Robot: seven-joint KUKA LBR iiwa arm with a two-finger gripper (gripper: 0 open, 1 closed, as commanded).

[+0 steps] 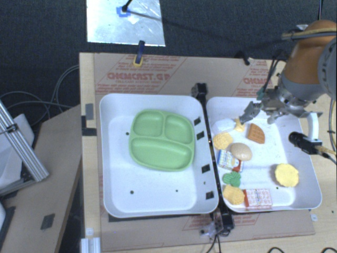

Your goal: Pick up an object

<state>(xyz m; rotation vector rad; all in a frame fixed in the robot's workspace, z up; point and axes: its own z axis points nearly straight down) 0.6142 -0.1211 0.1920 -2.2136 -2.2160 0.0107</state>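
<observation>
Objects for picking lie in the right bin [314,193], loosely clustered along its left side and front. Nearest the pincer [251,111] are a small yellow piece [239,125] and a brown waffle-like wedge [256,133]. Further forward sit a round yellow cracker [222,140], a tan egg-shaped item [241,151], a printed packet [228,161], a green item [231,178], an orange-yellow piece [233,195], a red-and-white carton [257,197] and a yellow disc [286,175].

Step in hand, as judged: approach and target selection. The pincer is poised over the rear left part of the right bin, just above the small yellow piece, and nothing is seen between its fingers. Whether it is released or clenched cannot be told from this angle.

Next move, as judged: descend squarely onto one item. The small yellow piece and the brown wedge lie close together, so the fingers may strike both or push one aside.

Surroundings: the left bin [113,194] carries a green divided plate [160,139]. A black divider [206,136] runs between the bins, near the crowded left-hand items. Both bins rest on a cardboard sheet [158,73] on the table. A black fixture [303,142] projects over the right bin's right side.
</observation>
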